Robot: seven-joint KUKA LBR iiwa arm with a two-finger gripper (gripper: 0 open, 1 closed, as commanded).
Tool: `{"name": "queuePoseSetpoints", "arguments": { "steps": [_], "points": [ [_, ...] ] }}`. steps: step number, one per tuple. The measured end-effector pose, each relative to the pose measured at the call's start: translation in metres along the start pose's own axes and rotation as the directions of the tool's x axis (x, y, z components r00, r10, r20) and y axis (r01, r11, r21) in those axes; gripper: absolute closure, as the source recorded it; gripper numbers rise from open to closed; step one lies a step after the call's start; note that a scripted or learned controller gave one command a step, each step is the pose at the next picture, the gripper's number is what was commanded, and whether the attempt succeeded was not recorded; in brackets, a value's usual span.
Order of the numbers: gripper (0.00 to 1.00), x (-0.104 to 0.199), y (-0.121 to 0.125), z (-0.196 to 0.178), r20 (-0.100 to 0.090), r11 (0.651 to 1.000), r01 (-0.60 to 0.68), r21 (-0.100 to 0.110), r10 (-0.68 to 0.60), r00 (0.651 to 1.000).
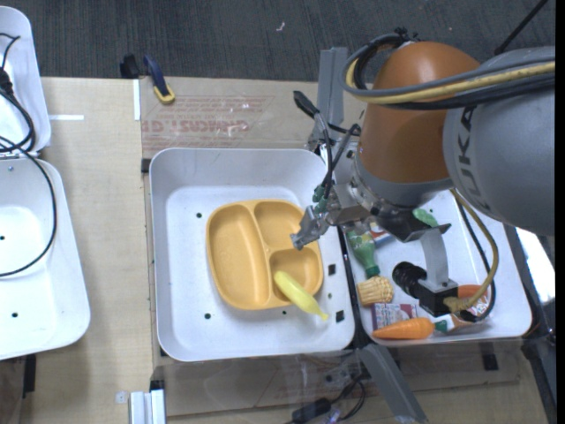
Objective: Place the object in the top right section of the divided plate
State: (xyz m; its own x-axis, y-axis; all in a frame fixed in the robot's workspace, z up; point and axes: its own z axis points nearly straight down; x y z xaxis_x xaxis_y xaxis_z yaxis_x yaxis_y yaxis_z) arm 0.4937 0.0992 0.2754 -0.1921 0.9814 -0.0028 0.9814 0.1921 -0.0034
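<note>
Entry: yellow divided plate (252,254) in the left white bin (177,237); a banana (298,294) lay across the plate's lower right rim, half outside it. I saw the gripper (311,228) over the plate's right edge, by the top right section; whether its fingers were apart or together I could not tell. Risk, as I judged it: a descent there could strike the rim and tip or shift the plate, and the banana could roll off.

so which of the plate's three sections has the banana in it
The small bottom right section; the banana lies across its rim, while the other two sections hold nothing.
</note>
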Motion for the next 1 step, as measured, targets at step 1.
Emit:
{"name": "queuePoseSetpoints", "arguments": {
  "steps": [1],
  "points": [
    [0.00, 0.0766, -0.0021, 0.1089, 0.000, 1.000, -0.013, 0.002, 0.013, 1.000]
  ]
}}
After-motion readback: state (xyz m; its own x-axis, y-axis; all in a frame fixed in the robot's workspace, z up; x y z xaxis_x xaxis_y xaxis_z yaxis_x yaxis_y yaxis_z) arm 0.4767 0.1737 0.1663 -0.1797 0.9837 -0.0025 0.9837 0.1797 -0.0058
